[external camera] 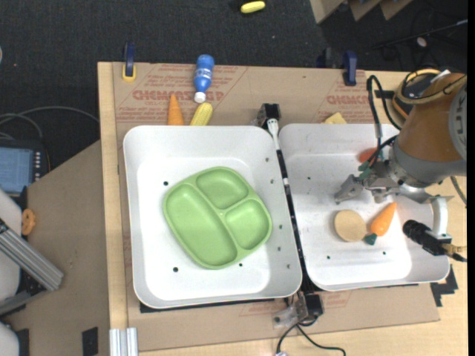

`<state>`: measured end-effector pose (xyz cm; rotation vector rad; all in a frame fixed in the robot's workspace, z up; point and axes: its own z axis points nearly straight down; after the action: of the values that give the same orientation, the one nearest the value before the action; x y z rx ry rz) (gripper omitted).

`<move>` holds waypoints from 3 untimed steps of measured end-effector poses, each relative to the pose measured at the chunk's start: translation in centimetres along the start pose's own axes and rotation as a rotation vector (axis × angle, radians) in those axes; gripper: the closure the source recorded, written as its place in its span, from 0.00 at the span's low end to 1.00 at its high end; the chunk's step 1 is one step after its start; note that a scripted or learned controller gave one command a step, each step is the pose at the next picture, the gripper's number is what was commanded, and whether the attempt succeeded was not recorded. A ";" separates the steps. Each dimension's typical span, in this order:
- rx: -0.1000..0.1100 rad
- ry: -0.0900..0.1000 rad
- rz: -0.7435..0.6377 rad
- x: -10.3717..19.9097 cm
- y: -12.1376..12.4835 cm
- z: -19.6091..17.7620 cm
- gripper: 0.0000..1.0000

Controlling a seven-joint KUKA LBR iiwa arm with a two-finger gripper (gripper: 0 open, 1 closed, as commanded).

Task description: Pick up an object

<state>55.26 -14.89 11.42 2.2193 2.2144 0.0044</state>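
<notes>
My gripper [361, 195] hovers over the middle of the right bin [319, 258]. Its grey fingers [344, 192] are spread open with nothing between them. Just below it lie a tan round disc [348, 225] and a small orange carrot [383, 219] with a green tip; the two touch. A red object [367, 155] peeks out behind the wrist, mostly hidden. In the left bin [148, 258] sits a green divided plate [216, 216].
Beyond the bins, on the bench's far edge, lie a blue-and-white bottle [202, 78], an orange carrot-shaped toy [174, 111], a yellow toy [201, 113] and a yellow scrap [335, 119]. A black fitting [424, 237] on the arm overhangs the right bin's right side.
</notes>
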 end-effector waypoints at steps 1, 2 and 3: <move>0.014 0.004 0.003 -3.2 -5.4 3.1 0.00; 0.004 0.001 -0.001 -3.0 -5.0 1.9 1.00; 0.008 0.008 -0.010 5.5 -6.8 -1.9 1.00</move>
<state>48.49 -9.35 13.26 2.2159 2.2333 0.0039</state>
